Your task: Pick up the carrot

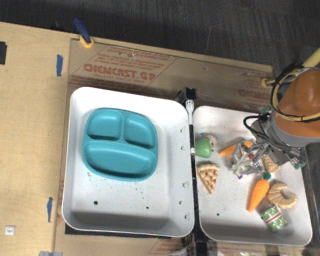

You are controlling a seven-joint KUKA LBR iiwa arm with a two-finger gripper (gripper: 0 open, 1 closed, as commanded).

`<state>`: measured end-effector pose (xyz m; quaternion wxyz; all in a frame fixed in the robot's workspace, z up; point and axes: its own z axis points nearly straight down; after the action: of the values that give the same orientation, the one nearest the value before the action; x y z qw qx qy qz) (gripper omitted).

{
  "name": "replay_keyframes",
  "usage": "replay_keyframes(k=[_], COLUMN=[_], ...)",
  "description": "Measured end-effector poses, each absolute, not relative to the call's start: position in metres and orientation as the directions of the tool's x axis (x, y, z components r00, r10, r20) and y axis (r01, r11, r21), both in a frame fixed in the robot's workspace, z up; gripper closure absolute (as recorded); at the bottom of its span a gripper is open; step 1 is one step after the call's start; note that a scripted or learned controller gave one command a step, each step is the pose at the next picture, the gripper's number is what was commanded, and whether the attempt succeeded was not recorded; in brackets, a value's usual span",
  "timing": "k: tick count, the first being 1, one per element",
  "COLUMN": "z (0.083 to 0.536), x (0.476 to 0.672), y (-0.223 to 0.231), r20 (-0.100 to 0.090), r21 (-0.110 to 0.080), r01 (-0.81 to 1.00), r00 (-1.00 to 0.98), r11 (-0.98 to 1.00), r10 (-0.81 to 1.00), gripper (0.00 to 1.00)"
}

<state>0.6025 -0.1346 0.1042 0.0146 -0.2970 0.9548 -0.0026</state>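
The carrot [259,193] lies in the right bin [304,233], tilted, its green top up near 1 o'clock and its orange tip down toward 7 o'clock. It sits at about 5 o'clock from the gripper [246,160], near it but apart. The gripper hangs low over the middle of that bin, under the arm's orange band [307,101]; its metal tips are a tangle of glare, and whether they are spread or pressed together cannot be told, nor whether they touch anything. A small orange piece [228,149] lies just beside the gripper at 9 o'clock, and a green round piece [205,147] further out the same way, by the bin's left wall. A waffle wedge [208,177] lies at 7 o'clock from the gripper. A tan pastry [282,196] sits just right of the carrot, with a green can [273,218] below it. The left bin [73,201] holds a teal tray [121,143].
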Motion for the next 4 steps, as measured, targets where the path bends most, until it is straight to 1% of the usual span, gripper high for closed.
replay_keyframes(k=[1,2,3,4], z=[0.103,0.090,0.090,0.092], x=[0.602,0.550,0.508,0.499], y=[-0.134,-0.188,-0.224,-0.189], r20=[-0.025,-0.009,-0.016,-0.015], r21=[-0.012,-0.008,-0.015,-0.027], r01=[-0.567,-0.544,-0.526,-0.830], r00=[-0.823,-0.839,-0.851,-0.557], r11=[0.824,0.839,0.851,0.558], r10=[-0.567,-0.544,-0.526,-0.830], gripper=[0.00,0.00,0.00,0.00])
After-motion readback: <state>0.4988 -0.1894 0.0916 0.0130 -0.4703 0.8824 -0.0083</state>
